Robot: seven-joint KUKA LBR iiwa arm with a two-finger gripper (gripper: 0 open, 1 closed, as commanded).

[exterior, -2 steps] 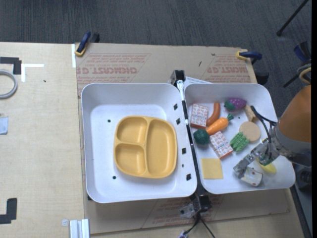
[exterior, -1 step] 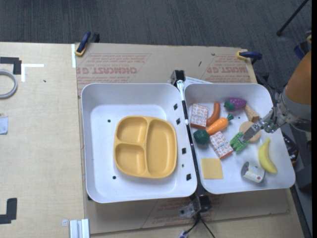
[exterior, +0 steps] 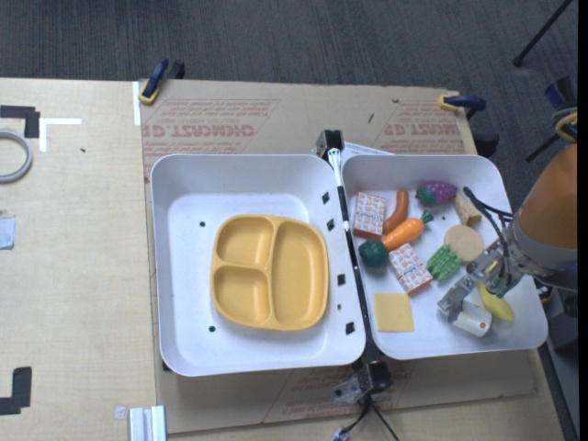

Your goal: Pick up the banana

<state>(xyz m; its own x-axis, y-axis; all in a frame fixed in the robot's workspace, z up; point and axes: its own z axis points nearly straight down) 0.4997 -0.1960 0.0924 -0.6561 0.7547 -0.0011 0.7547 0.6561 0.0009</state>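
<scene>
The banana (exterior: 500,307), small and yellow, lies near the front right corner of the right bin (exterior: 432,340). My gripper (exterior: 472,292) hangs low over that corner, reaching in from the right, and its grey tip sits just to the left of the banana and close against it. Part of the banana is covered by the wrist. A small white object (exterior: 474,322) lies right beside the banana, under the gripper.
The right bin also holds a cheese slice (exterior: 394,311), two printed boxes (exterior: 370,214), a carrot (exterior: 404,231), a sausage (exterior: 397,208), purple grapes (exterior: 436,192), green toys (exterior: 443,263) and a tan disc (exterior: 463,243). A yellow divided plate (exterior: 271,271) lies in the left bin (exterior: 175,246).
</scene>
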